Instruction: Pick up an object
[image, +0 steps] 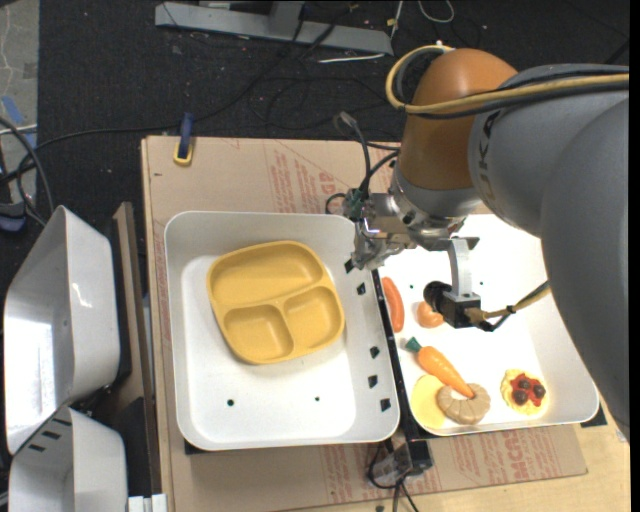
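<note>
The carrot (443, 368) lies slantwise in the right bin (505, 262), tip toward lower right; how open the hand (383, 240) is cannot be told.

Grey arm (560, 130) from right; gripper (378, 240) downward

My bench, background stuff only: two shallow white plastic bins side by side, left bin (270, 405), right bin (500, 265), rims touching. Row of small black square marks (375, 352) down left bin's right wall. Both sit on brown cardboard sheet (270, 175). Blue-and-yellow clamp (183, 140) at cardboard's far left corner. Two white plastic tubs (60, 300) tilted off to left. Grey metal bar (270, 25) on dark floor (90, 60) up top. Small tangle of wires (400, 465) at near edge.
</note>
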